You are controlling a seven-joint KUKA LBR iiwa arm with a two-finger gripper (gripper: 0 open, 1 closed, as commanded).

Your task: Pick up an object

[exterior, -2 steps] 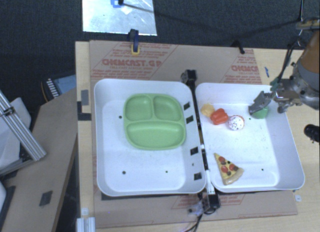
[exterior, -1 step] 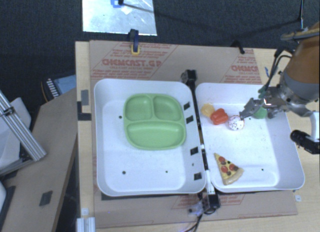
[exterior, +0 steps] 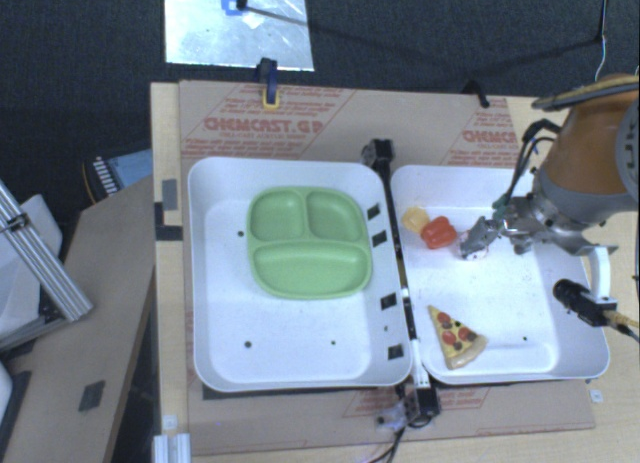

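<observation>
In the right bin (exterior: 530, 351) lie a red and yellow toy pepper (exterior: 430, 228) near the upper left and a toy pizza slice (exterior: 456, 336) near the front left corner. My gripper (exterior: 478, 239) hangs low over the right bin's upper middle, just right of the pepper and apart from it. The arm with its orange band (exterior: 590, 146) reaches in from the right. No object shows between the fingers.
The left bin (exterior: 220, 341) holds a green divided plate (exterior: 307, 243). A black divider with clips (exterior: 392, 251) runs between the bins. The bins rest on a cardboard sheet (exterior: 300, 121). A black part (exterior: 580, 301) of the arm hangs over the right bin's right side.
</observation>
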